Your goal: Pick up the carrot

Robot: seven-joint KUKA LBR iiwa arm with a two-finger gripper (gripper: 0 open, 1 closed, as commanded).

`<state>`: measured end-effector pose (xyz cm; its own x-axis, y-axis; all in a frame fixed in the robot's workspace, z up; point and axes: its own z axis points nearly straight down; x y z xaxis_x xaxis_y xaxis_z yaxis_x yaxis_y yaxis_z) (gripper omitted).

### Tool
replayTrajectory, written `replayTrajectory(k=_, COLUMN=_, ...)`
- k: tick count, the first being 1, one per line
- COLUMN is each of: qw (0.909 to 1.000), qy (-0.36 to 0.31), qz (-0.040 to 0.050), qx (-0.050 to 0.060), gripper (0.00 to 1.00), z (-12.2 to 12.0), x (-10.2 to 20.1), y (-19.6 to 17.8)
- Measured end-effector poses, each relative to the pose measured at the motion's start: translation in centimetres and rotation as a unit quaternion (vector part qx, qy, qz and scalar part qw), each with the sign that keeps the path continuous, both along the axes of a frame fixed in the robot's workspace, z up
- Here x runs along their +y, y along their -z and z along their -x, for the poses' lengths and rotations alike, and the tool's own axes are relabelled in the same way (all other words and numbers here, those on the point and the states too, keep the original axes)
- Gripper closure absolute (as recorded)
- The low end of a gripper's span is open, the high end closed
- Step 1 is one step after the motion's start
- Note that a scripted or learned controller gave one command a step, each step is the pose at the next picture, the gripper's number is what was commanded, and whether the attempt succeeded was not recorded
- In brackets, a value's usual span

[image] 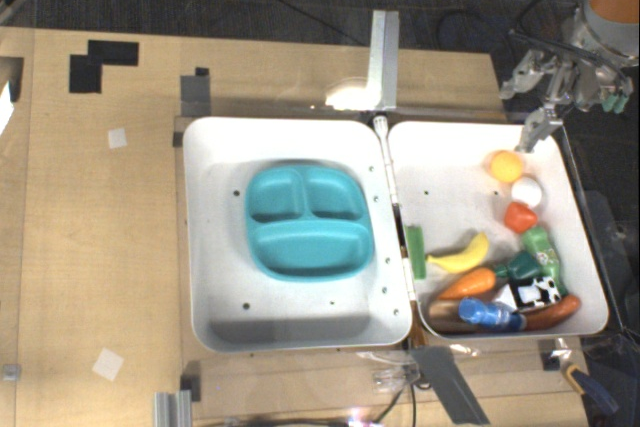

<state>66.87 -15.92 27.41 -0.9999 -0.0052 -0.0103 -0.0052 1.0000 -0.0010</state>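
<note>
The carrot (pixel 468 283) is a short orange piece lying in the front part of the right bin (pixel 440 177), just under a yellow banana (pixel 460 255) and above a blue toy (pixel 490 315). My gripper (pixel 541 127) hangs over the back right corner of that bin, close to a yellow-orange ball (pixel 507 165). It is far from the carrot and nothing is seen held in it. The arm's orange band shows at the top right.
Crowded beside the carrot are a white egg (pixel 527 192), a red fruit (pixel 520 216), a green bottle (pixel 538 245), a black-and-white item (pixel 537 292), a brown sausage (pixel 552 312) and a green stick (pixel 415 251). A teal divided plate (pixel 305 220) lies in the left bin (pixel 215 165).
</note>
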Motion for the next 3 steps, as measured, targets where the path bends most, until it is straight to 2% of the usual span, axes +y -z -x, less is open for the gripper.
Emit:
replayTrajectory(k=1, qw=1.0000, qy=-0.003, qz=-0.0010, qx=0.005, gripper=0.00, z=0.0, x=-3.0, y=12.2)
replayTrajectory(k=2, qw=1.0000, qy=-0.008, qz=-0.0001, qx=-0.001, gripper=0.00, z=7.2, x=3.1, y=18.5)
replayTrajectory(k=3, qw=0.9992, qy=0.041, qz=0.0001, qx=-0.007, gripper=0.00, z=6.3, x=5.8, y=-3.0)
